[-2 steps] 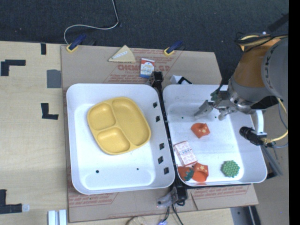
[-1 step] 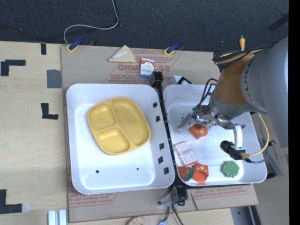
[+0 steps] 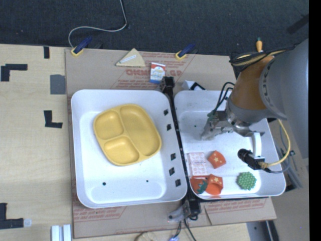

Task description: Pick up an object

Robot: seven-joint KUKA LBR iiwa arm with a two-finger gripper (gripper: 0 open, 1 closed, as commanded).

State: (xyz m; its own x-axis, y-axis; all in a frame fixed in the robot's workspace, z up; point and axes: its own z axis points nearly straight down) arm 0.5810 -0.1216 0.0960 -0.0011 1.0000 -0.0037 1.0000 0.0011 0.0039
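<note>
The arm's gripper [image 3: 213,129] hangs over the upper part of the right bin [image 3: 196,104], its fingers pointing down and toward the left bin [image 3: 80,134]; whether they are spread or closed cannot be told, and nothing shows between them. Below the gripper lie a small orange block [image 3: 216,159], roughly square with no clear long axis, and a pink-and-white packet [image 3: 196,163] whose long side runs up and down the bin. Nearer the bin's lower edge sit a red-and-green toy [image 3: 210,184], partly under the packet, and a green bumpy ball [image 3: 246,181]. A yellow divided plate [image 3: 126,133] lies tilted in the left bin.
</note>
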